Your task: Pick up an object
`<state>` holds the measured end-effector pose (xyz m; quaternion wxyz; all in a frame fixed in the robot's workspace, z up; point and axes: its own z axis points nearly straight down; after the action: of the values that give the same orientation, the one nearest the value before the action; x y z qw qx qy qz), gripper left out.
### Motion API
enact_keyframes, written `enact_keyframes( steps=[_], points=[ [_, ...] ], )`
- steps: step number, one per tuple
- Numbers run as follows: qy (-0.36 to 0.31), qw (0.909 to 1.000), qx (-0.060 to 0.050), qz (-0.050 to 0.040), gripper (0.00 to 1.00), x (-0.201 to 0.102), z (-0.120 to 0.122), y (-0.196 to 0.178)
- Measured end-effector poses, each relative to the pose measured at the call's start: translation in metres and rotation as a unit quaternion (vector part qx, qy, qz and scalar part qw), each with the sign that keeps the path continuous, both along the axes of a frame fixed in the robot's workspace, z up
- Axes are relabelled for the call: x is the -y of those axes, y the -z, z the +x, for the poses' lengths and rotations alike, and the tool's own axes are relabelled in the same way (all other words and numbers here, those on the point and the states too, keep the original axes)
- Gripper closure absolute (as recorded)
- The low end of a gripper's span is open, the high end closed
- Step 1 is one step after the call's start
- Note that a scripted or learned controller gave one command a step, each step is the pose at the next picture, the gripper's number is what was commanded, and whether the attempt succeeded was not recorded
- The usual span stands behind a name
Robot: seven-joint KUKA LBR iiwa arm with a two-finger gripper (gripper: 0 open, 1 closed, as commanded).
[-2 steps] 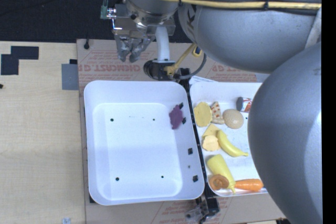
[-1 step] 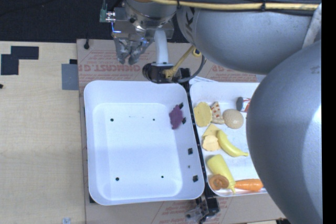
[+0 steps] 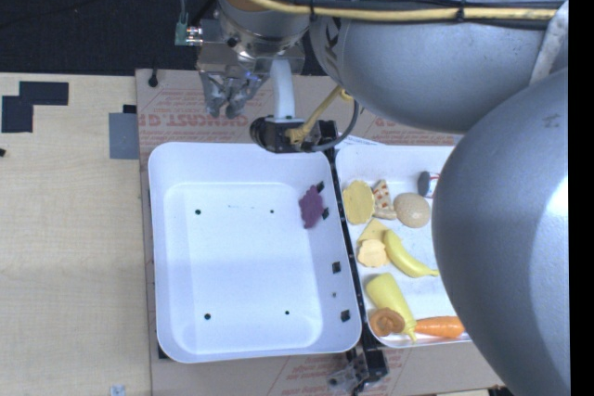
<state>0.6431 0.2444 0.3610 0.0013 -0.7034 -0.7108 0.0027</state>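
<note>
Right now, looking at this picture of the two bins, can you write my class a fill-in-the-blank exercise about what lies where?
1. The purple object lies in the ____ bin.
2. The banana is ____ in colour.
3. The carrot lies in the ____ bin.
4. The gripper hangs above the bench, beyond the left bin's ____ edge.

Missing words: left; yellow; right; far

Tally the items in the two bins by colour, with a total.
Purple: 1, toy in the left bin
Yellow: 4, all in the right bin
Beige: 2
Orange: 1, carrot
Grey: 1
Total: 9
</note>
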Motion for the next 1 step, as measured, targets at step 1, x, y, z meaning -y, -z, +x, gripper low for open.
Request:
enact_keyframes(
  steps=[1],
  points=[
    [0.000, 1.0000, 0.000, -0.0001, 1.00, -0.0001, 0.0000, 0.0111]
  ],
)
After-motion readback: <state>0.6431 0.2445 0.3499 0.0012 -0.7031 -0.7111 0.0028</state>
